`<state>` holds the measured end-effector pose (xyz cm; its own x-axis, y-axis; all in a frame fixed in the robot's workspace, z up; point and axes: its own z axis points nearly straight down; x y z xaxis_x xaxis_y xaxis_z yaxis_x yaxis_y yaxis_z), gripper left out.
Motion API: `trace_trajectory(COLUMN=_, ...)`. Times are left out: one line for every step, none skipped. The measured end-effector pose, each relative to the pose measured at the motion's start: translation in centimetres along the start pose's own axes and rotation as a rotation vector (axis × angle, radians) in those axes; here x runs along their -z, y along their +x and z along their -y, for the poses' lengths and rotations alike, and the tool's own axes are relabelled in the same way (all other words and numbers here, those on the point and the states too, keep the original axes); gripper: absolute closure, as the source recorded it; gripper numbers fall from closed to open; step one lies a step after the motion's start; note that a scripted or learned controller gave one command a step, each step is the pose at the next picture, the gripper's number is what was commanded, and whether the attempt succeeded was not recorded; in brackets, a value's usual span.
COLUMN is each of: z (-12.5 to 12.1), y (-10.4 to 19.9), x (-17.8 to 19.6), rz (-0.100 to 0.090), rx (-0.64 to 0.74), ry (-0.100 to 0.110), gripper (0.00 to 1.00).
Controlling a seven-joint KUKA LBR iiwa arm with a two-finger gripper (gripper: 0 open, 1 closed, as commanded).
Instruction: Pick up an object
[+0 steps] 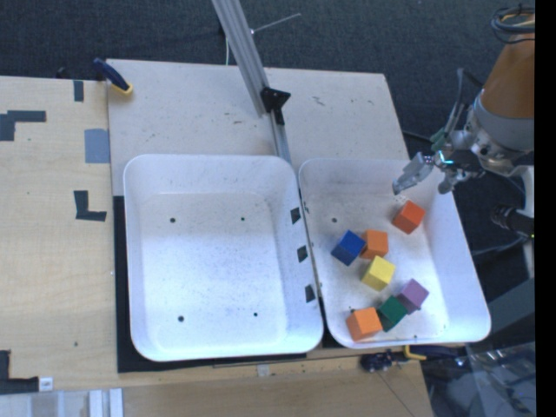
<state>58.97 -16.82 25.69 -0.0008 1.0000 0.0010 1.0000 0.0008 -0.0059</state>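
Several small blocks lie in the right bin [452, 272]. A red-orange block [408, 216] sits alone near the bin's far right side. A blue block [348, 248], an orange block [375, 243] and a yellow block [379, 273] cluster in the middle. Near the front lie a purple block [413, 294], a green block [393, 311] and another orange block [365, 322]. My gripper [427, 182] hangs over the bin's far right corner, just above and behind the red-orange block. Its fingers are spread open with nothing between them.
The left bin [139, 233] stands beside the right one, their rims meeting at the centre. A grey metal bar [248, 50] slants down from the top to the bins' shared back edge. A blue-and-yellow tool [113, 76] lies on the bench at the far left.
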Motion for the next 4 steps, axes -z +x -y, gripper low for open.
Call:
trace_trajectory(z=-0.1, y=0.0, x=0.3, rz=0.001, rx=0.002, ry=-0.004, gripper=0.0)
trace_trajectory(z=-0.1, y=0.4, x=-6.2, rz=0.0, rx=0.001, ry=0.002, gripper=0.0)
trace_trajectory(z=0.0, y=0.4, x=-12.7, rz=0.0, rx=0.001, ry=0.003, gripper=0.0)
trace_trajectory(z=0.0, y=0.5, x=-16.6, rz=0.001, rx=0.0, ry=-0.005, gripper=0.0)
